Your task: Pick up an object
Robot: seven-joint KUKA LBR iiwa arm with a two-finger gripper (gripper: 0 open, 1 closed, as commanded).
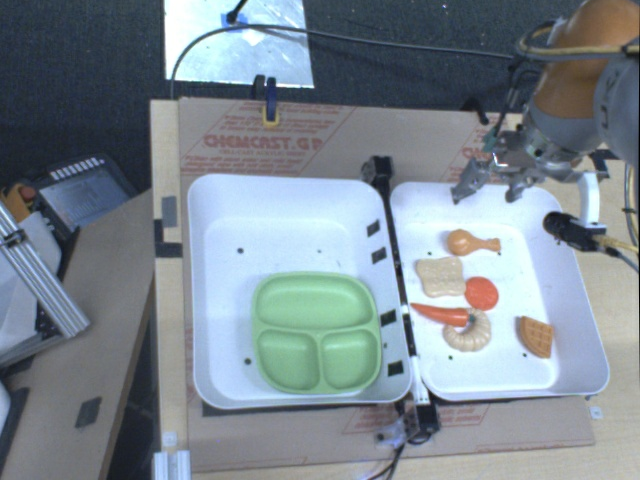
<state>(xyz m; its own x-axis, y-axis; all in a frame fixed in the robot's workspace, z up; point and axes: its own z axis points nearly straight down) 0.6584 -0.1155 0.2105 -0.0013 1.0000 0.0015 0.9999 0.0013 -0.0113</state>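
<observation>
The gripper (492, 188) is seen above the far edge of the right bin (570, 298), hanging from the grey arm (580, 88) that comes in from the right of the view. Its two fingers are spread apart, and nothing is held between them. The left fingertip is seen just over the bin's back rim, the right one a little further to the right.

Nearest to the gripper, a small orange-brown drumstick-shaped piece (471, 242) is laid on the bin floor, its thin end pointed right. Just in front of it a pale slice of toy bread (440, 275) is placed, with a red round piece (481, 293) touching its right side. Below these a long red pepper shape (440, 314) is laid almost flat across the floor, and a pale curled shrimp-like piece (470, 333) is set against its right end. A waffle-patterned orange wedge (535, 336) is kept apart, near the right wall of the bin.

The left bin (230, 218) is joined to the right one by black clips along the shared edge. A green divided tray (315, 332) with three compartments is placed in its near half.

Both bins are borne on a cardboard sheet (300, 138) printed with red lettering.
</observation>
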